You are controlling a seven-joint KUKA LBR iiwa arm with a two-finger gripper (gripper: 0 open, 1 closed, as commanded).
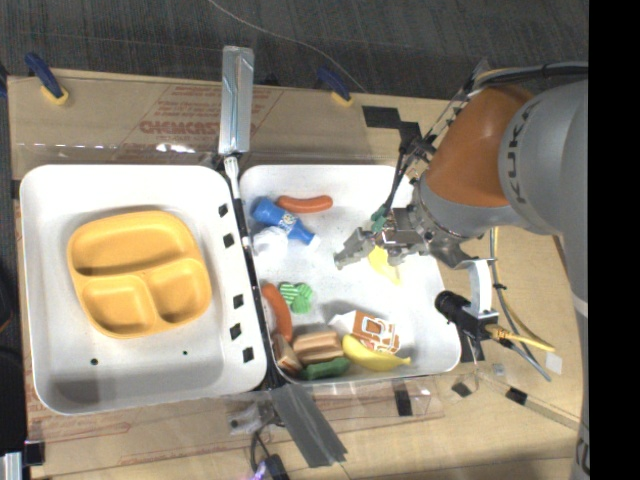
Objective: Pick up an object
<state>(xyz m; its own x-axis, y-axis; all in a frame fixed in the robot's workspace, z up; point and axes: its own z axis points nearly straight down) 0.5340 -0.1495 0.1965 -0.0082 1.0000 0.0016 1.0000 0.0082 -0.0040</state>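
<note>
In the right bin, small yellow object just beside the pincer, grip indiscernible.

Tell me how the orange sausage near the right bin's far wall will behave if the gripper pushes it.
The sausage looks round and smooth, so it would probably roll or slip sideways rather than stay put. It seems a small glossy toy, likely light and stiff. It lies apart from the blue bottle, so little would stop it before the bin wall.
</note>
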